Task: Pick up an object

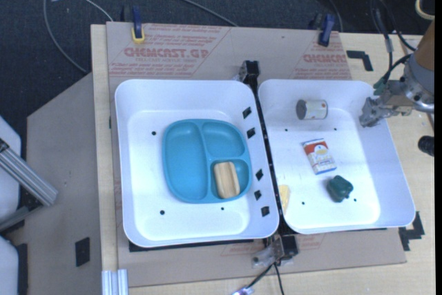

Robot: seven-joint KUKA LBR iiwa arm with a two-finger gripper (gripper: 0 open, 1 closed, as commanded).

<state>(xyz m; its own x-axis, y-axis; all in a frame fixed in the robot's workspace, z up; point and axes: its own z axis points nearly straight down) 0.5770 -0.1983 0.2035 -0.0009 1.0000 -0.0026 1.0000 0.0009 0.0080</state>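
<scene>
Arm (427, 65) cut by right edge; tool (373, 114) seemingly blurred.

Left bin (131, 148) — divided plate (193, 162) inside (block (226, 178) in near-right compartment). Right bin (387, 176) — can (312, 109) far, carton (319, 155) middle, lump (339, 188) near.

red print reading "chemcast gp" is showing on the protective sheet (173, 45) behind both bins, repeating near the right clamp.

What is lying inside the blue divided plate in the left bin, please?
A tan, bread-like block lies in the lower right compartment of the blue plate. The other two compartments show bare blue. Whatever is beneath the block is covered by it.
</scene>
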